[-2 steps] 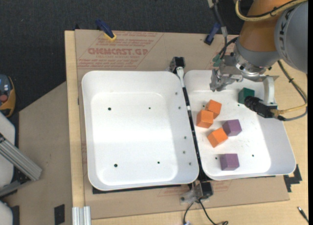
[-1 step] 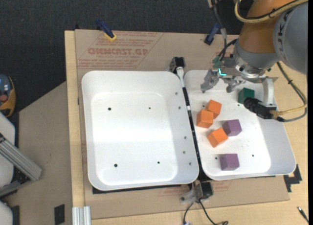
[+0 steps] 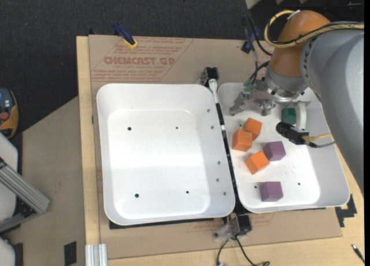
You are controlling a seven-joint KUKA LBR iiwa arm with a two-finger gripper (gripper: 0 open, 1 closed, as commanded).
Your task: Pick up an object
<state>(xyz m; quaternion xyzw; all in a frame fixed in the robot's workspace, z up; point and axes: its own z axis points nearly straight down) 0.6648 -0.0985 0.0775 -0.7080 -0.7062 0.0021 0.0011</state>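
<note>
- Grey and orange, the arm [image 3: 324, 51] reaches in from the right side of the bench [image 3: 144, 56], its orange band bulging above the wrist and the wrist bent down over the far end of the right bin [image 3: 332, 192].
- Its tool [image 3: 252, 104] hangs low over the far-left corner of that bin, near the divide between the two bins; whether it is open or closed cannot be told, and no block is seen in it.
- A black cable end and a green part sit just beside the wrist, toward the bin's right side.
- Five blocks lie in the right bin, none touching the tool.
- Two orange blocks [image 3: 252, 126] [image 3: 242, 140] sit touching each other just on the near side of the tool, close to the bin's left wall.
- A third orange block [image 3: 257, 161] lies nearer the bin's middle, turned cornerwise to the walls, touching a purple block [image 3: 274, 150] on its right.
- A second purple block [image 3: 270, 191] sits apart near the bin's near edge, roughly square to the walls.
- All are near-cubes, so no long axis shows.
- The left bin [image 3: 110, 143] lies beside the right bin, on brown cardboard with red lettering at the far edge.
</note>
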